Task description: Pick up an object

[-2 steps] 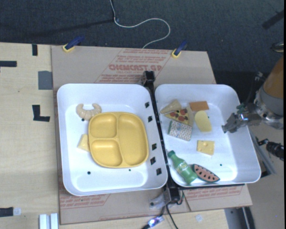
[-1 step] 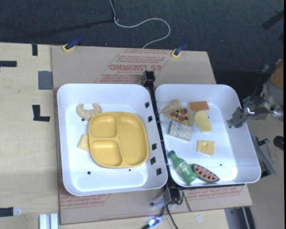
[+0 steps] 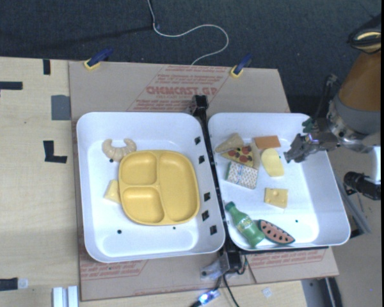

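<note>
The right bin (image 3: 320,197) holds several toy foods: a pizza slice (image 3: 237,149), an orange block (image 3: 267,142), a pale yellow lemon (image 3: 272,163), a patterned cracker (image 3: 242,175), a cheese cube (image 3: 276,197), a green bottle (image 3: 244,224) and a watermelon slice (image 3: 276,231). My gripper (image 3: 295,152) hangs over the bin's upper right part, just right of the lemon and the orange block. Nothing shows between its dark fingers.
The left bin (image 3: 93,171) holds a yellow divided plate (image 3: 159,186), a tan croissant (image 3: 118,148) and a yellow wedge (image 3: 111,190) tucked beside the plate. A black divider with clips (image 3: 207,171) separates the bins. A white cable (image 3: 192,34) lies behind them.
</note>
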Robot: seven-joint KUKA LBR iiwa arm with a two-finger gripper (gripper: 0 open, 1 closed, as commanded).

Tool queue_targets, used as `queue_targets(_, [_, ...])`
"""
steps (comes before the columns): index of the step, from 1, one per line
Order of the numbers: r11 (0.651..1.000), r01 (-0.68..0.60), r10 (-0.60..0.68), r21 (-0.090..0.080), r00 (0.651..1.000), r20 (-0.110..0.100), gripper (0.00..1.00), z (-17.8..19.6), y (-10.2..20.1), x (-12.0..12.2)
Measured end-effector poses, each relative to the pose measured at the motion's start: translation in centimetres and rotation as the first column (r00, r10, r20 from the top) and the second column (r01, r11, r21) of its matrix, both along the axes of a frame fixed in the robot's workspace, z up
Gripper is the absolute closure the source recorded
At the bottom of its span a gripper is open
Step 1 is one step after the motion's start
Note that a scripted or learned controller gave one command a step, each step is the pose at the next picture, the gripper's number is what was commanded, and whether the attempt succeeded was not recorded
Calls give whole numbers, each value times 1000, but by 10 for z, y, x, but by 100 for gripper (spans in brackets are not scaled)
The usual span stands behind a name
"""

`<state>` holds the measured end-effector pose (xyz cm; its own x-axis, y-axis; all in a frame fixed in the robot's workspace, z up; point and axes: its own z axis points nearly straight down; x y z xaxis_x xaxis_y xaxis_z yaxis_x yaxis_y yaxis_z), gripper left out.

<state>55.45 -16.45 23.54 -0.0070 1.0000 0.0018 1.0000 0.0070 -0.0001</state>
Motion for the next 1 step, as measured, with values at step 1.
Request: queue_targets(1, [1000, 1, -1, 0, 1000, -3, 100, -18, 51, 14])
